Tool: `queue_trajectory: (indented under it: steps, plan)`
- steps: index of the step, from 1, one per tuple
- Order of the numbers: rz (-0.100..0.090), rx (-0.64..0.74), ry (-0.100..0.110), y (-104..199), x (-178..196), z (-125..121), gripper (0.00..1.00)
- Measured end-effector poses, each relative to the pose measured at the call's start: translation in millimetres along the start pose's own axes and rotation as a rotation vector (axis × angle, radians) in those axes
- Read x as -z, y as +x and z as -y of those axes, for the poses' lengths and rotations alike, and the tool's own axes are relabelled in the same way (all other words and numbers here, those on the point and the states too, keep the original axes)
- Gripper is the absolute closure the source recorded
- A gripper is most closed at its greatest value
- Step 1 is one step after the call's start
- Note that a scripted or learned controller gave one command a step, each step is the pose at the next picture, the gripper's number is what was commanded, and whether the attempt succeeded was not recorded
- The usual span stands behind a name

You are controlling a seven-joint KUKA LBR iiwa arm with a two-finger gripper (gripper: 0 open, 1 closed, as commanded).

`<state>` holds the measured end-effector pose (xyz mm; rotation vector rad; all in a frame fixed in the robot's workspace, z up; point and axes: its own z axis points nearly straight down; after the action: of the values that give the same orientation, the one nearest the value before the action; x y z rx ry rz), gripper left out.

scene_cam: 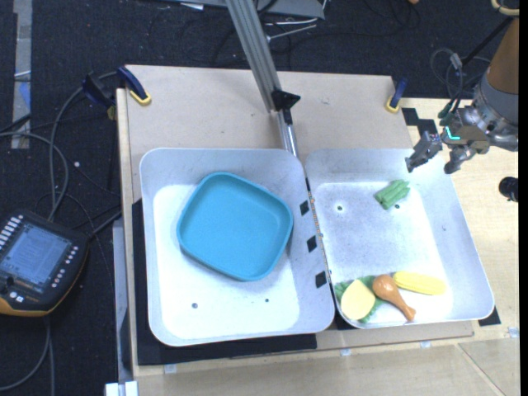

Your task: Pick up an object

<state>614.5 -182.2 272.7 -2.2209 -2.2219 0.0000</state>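
Observation:
My gripper [437,158] hangs above the far right corner of the right bin [462,246], its two dark fingers spread apart with nothing between them. A small green object [392,194] lies in that bin, a little left of and below the gripper. Along the bin's near edge sit a yellow object [421,284], an orange-brown drumstick-shaped object [391,292] and a yellow-green round object [357,300]. The left bin [165,304] holds a blue square plate [236,225].
A metal pole [257,44] slants up from the divide between the bins. Clamps [132,85] grip the bench's far corners. A handheld controller [37,261] lies on the floor at left. Cables run around the bench.

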Motion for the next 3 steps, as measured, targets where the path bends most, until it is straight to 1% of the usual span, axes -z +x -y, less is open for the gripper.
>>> queue_trajectory:
  steps: [1,2,3]
  plan:
    - [0.0,0.0,0.0,0.0,0.0,0.0,0.0]
    - [-0.001,-0.001,0.004,-4.6,-44.3,4.1,0.0]
    - [-0.001,-0.001,0.004,-13.8,-94.2,2.6,0.0]
